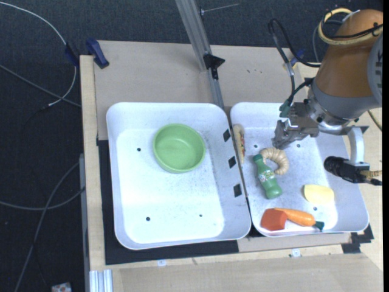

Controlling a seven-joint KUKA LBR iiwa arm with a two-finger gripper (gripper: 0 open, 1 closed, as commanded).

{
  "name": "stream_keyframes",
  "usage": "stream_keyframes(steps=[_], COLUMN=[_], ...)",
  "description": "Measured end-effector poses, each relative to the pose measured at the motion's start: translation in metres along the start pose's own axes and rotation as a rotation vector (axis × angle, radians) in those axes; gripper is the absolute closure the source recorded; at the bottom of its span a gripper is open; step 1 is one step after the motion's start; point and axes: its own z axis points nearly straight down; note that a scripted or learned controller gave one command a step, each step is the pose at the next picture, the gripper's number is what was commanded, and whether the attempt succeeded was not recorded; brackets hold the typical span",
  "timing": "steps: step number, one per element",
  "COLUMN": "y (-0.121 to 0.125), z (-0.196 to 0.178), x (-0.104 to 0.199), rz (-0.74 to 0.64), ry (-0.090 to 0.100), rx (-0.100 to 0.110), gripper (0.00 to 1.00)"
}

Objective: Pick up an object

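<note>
In the right bin lie a green bottle, a curved beige piece just above it, a pale yellow lump, an orange carrot and a red-orange block. A thin beige stick leans along the bin's left wall. My gripper hangs over the bin's upper middle, just above the curved beige piece, with nothing seen between its fingers. The grey arm with its orange band comes in from the upper right.
The left bin holds a green bowl. A metal bar slants down from the top to the gap between the bins. Black cables trail over the dark floor at left, and a black fitting sits at the right bin's edge.
</note>
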Motion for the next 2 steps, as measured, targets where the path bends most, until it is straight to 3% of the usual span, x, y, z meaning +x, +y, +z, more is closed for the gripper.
stream_keyframes(steps=[2], y=[0.008], z=[0.025], x=[0.113], rz=[-0.001], ry=[0.0], rx=[0.008], gripper=[1.0])
